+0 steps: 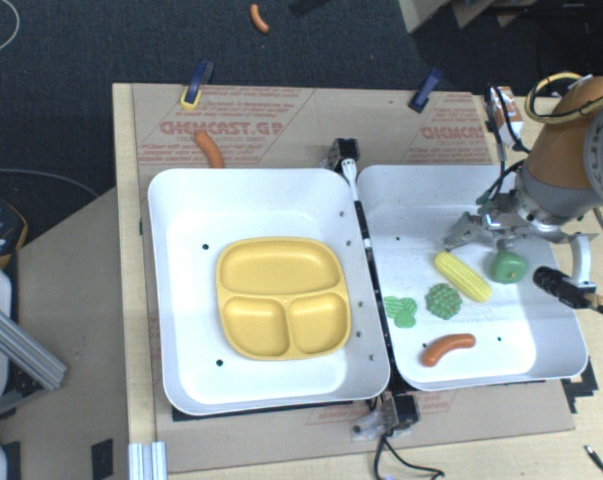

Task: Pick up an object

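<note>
In the right bin [411, 193] lie a yellow corn cob [462, 276], a green knobbly broccoli piece [443, 301], a small green leafy piece [401, 311], an orange sausage [448, 348] and a round green object [508, 266]. My gripper [489, 230] hangs over the bin's right half, just above and behind the corn cob and the round green object. Its fingers are spread open, with one grey finger [460, 234] pointing left. Nothing sits between them.
The left bin [181, 268] holds a yellow divided plate [281, 296]. A second orange sausage [210, 149] lies on the cardboard behind that bin, and another [259, 17] on the dark floor. Clamps [194, 86] hold the board's far edge.
</note>
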Action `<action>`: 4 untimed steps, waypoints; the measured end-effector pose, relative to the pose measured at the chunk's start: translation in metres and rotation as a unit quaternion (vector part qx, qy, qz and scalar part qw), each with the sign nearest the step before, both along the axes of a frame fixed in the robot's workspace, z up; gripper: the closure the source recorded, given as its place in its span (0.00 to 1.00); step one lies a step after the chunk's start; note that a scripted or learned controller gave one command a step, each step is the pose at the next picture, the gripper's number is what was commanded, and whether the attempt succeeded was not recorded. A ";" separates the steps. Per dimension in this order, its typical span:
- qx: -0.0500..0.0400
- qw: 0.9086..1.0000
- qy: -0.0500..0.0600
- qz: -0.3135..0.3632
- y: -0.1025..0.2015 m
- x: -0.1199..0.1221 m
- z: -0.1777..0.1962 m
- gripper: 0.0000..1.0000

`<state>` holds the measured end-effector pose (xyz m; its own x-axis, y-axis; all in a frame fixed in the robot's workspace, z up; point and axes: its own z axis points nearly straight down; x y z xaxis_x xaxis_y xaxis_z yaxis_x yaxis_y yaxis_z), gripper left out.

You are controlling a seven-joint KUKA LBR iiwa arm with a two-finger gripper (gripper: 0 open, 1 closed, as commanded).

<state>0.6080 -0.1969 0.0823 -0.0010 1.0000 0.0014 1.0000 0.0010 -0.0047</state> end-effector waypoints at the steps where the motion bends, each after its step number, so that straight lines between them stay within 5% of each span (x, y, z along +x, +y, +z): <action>1: -0.001 1.000 -0.003 0.000 0.000 0.002 0.014 1.00; 4: -0.002 1.000 -0.006 0.000 -0.002 0.004 0.145 1.00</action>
<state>0.6124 -0.1992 0.2276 -0.0006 1.0000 -0.0027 1.0000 0.0006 0.0066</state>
